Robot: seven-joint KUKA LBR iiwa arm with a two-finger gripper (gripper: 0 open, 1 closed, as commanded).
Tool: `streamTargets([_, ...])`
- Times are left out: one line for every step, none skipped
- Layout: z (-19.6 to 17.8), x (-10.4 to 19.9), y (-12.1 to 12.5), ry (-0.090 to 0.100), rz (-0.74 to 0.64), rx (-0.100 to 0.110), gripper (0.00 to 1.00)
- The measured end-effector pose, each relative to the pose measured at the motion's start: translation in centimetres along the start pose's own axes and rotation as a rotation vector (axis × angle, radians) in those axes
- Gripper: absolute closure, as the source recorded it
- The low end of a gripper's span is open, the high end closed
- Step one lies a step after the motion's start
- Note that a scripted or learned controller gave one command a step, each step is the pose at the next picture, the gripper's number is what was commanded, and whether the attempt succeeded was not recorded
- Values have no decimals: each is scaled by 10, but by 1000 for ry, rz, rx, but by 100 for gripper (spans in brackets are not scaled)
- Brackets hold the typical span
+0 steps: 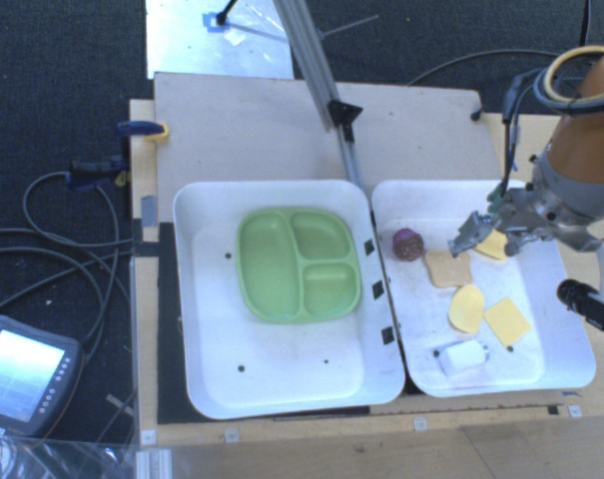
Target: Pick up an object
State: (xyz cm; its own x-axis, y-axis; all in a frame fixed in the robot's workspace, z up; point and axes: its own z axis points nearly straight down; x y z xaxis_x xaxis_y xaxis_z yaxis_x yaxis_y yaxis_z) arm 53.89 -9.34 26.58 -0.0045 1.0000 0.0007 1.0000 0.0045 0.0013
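Note:
My gripper (pixel 490 236) hangs over the back part of the right bin (pixel 571 367), fingers spread open. A small yellow piece (pixel 492 247) lies on the bin floor just under the gap between them; the fingers do not close on it. Left of the gripper are a tan slice (pixel 445 267) and a purple ball (pixel 408 243). Nearer the front lie a yellow oval slice (pixel 466 308), a yellow square slice (pixel 506 321) and a white block (pixel 463 355).
The left bin (pixel 212 367) holds a green divided plate (pixel 300 264). A grey pole (pixel 311 48) slants down to the back rim between the bins. A black fitting (pixel 586 302) sits at the right bin's right rim.

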Motion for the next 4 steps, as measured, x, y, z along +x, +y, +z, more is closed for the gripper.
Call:
streamTargets([0, 0, 0, 0, 1, -1, 0])
streamTargets([60, 0, -7, 0, 4, 5, 0])
streamTargets([123, -3, -4, 0, 4, 7, 0])
streamTargets([175, -2, -5, 0, 4, 5, 0])
